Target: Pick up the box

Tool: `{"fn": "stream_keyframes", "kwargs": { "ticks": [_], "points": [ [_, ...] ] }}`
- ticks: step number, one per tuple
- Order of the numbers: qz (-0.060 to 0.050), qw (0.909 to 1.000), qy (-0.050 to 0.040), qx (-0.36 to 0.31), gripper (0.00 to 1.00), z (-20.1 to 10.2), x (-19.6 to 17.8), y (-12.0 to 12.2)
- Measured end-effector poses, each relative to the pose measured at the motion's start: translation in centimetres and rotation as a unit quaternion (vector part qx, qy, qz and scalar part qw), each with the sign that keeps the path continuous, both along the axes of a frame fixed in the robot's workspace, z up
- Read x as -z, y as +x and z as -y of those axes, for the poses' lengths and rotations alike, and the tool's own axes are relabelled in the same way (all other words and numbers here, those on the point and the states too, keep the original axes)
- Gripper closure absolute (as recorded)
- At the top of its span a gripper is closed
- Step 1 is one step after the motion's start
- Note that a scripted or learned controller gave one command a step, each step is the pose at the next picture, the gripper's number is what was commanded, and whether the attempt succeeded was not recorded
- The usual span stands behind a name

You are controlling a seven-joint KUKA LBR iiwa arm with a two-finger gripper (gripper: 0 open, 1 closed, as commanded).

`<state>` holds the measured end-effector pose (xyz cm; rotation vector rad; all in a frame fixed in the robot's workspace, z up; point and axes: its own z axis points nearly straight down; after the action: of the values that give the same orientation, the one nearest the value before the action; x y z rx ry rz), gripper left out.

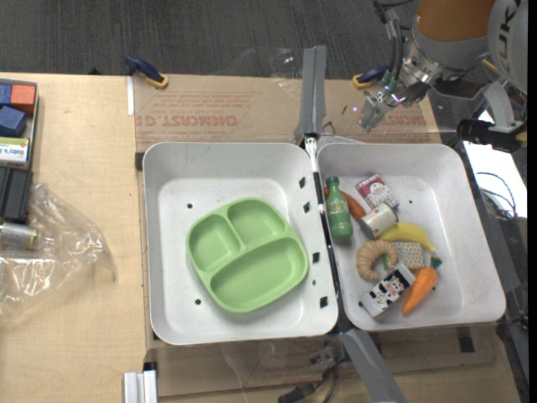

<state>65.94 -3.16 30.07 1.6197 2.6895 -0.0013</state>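
Camera view: left bin (159,225) holds green divided plate (246,254). Right bin (470,225) holds box (377,192) at rear, bottle (337,210), banana (413,235), carrot (420,288), pretzel (375,259), milk carton (388,290). Gripper (379,103) hangs over cardboard (218,112) behind bins; jaws state unclear.

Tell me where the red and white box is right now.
The red and white box lies in the right bin, near its back wall, just right of the green bottle and behind the banana.

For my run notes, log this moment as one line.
gripper: above right bin's far edge, holding nothing | box: in right bin, untouched | green plate: left bin
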Motion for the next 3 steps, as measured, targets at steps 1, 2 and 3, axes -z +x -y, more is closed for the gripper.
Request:
{"fn": "stream_keyframes", "kwargs": {
  "ticks": [1,2,3],
  "points": [
    [0.000,0.9980,0.0001,-0.063,1.00,-5.9,-0.3,0.0],
    [-0.001,0.9713,0.0005,-0.238,1.00,-12.2,1.4,-6.5],
    [-0.001,0.9401,0.0005,-0.341,1.00,-9.4,2.7,-5.5]
  ]
}}
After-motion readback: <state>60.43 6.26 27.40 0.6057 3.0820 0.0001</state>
